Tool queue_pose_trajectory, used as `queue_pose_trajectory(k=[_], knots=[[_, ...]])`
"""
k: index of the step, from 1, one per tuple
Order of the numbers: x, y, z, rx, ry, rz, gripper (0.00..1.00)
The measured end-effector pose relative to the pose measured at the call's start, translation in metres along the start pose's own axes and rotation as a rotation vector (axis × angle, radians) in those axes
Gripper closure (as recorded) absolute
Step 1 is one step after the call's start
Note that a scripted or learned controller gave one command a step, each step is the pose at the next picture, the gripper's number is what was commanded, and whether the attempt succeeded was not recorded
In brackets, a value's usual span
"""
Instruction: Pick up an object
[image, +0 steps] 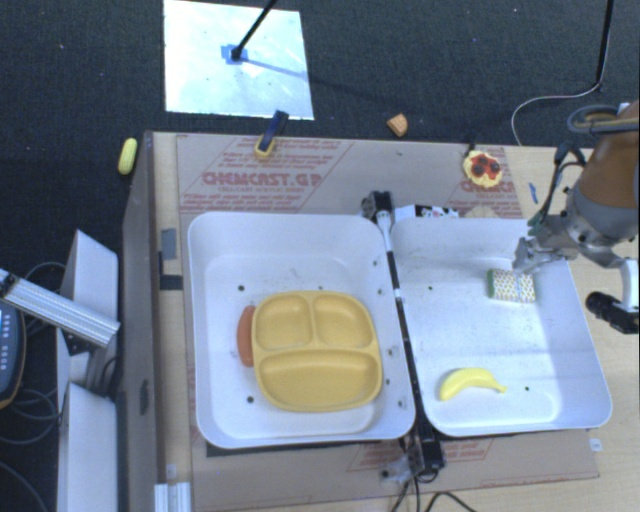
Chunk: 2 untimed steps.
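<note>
In the right bin a small white block with a dotted pattern lies near the far right side. A yellow banana rests toward the bin's near edge. My gripper hangs just above and to the right of the dotted block, at the bin's far right corner. The left bin holds a yellow divided plate with an orange sausage-shaped piece tucked against its left rim.
On the cardboard behind the bins lie a small round pizza toy and a yellow-and-blue clip. An orange bit and a yellow piece lie on the dark floor beyond.
</note>
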<state>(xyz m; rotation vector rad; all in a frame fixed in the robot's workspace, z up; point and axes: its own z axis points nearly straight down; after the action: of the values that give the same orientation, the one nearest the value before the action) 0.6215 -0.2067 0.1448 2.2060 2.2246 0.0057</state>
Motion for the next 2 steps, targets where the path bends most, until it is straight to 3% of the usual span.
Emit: queue_pose_trajectory(k=[1, 2], knots=[[0.0, 0.0, 0.0, 0.0, 0.0, 0.0, 0.0], [0.012, -0.005, 0.012, 0.007, 0.003, 0.005, 0.0]])
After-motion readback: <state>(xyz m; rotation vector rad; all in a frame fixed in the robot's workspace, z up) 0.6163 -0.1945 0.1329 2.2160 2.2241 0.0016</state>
